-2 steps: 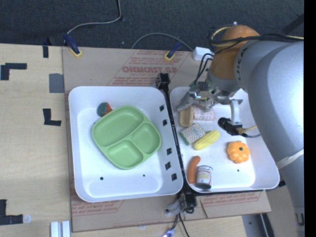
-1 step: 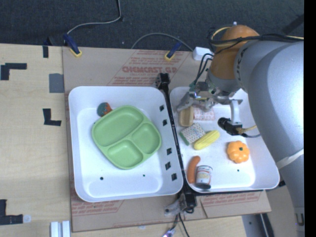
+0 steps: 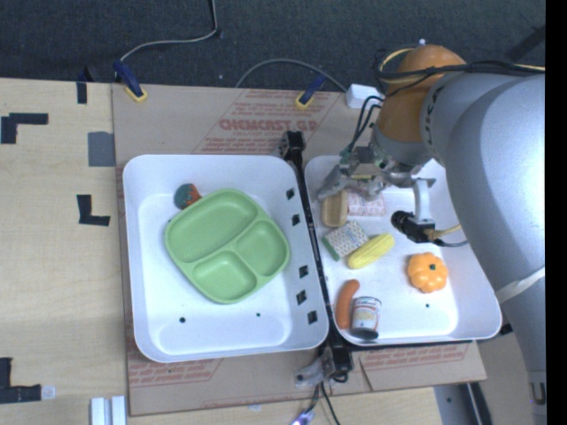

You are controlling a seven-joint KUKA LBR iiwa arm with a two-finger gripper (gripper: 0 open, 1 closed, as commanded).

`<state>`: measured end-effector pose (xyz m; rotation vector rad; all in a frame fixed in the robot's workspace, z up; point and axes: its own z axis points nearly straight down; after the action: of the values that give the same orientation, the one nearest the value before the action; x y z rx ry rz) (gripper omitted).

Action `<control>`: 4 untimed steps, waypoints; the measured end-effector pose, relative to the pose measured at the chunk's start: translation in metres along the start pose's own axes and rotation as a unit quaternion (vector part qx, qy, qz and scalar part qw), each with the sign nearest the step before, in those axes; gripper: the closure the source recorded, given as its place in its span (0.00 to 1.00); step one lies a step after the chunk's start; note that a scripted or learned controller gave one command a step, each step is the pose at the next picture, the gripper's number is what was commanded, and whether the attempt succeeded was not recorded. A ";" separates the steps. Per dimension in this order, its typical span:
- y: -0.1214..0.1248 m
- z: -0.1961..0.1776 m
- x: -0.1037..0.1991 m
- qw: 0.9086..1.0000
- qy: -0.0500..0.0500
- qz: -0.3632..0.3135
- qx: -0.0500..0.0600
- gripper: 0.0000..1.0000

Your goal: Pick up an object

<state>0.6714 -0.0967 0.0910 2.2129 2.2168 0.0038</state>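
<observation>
Hand (image 3: 354, 177) low over right bin (image 3: 469, 321), grip state indiscernible; bread piece (image 3: 334, 209) directly beneath, beside corn (image 3: 370, 250); likely light, soft, best pinched across its narrow sides.

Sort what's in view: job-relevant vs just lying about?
Job (pickable, right bin):
gripper over bread
sponge
corn
pumpkin
sausage
can

Lying about:
green tray and small ball in left bin
clamps
cables
</observation>
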 end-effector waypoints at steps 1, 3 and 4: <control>0.000 0.000 0.000 1.000 0.000 0.000 0.000 0.00; 0.000 0.001 -0.001 1.000 0.001 0.000 0.000 0.00; 0.000 0.000 0.000 1.000 0.000 0.000 0.000 0.00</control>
<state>0.6713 -0.0967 0.0908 2.2131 2.2162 0.0039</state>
